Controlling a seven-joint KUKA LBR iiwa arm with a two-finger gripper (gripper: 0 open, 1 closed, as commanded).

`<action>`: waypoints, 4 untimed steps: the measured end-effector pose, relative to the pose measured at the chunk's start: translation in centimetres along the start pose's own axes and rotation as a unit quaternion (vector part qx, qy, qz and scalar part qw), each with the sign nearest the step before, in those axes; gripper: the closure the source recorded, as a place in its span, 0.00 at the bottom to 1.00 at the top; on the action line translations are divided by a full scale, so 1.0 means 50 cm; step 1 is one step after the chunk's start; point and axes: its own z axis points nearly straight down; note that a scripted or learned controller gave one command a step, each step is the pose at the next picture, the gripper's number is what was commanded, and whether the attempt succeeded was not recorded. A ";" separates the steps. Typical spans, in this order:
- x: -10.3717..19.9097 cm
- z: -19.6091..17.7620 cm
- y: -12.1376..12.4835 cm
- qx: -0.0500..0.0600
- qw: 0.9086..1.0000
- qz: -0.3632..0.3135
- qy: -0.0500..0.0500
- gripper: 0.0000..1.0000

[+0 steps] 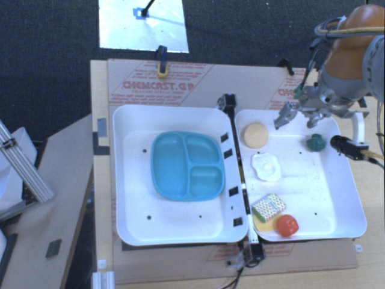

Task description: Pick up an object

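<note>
My gripper (298,121) hovers over the back of the right bin (337,188), its two fingers spread apart with nothing between them. A round tan bun (255,135) lies just left of it, and a small dark green object (315,142) sits just below and right of it. Further forward in the same bin are a white fried-egg piece (266,167), a patterned box (269,207) resting on a yellow piece (261,222), and a red tomato (287,224).
The left bin (132,179) holds a blue divided plate (186,165). A black clipped divider (236,161) separates the two bins. The arm's orange band (360,23) stands high at the right. A grey rail (24,164) lies off the bench to the left.
</note>
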 end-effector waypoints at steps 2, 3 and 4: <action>0.001 0.108 0.007 -0.005 1.000 0.000 0.000 0.00; 0.014 0.225 -0.003 -0.005 1.000 0.000 0.000 0.00; 0.015 0.255 -0.001 -0.006 1.000 0.000 -0.001 0.00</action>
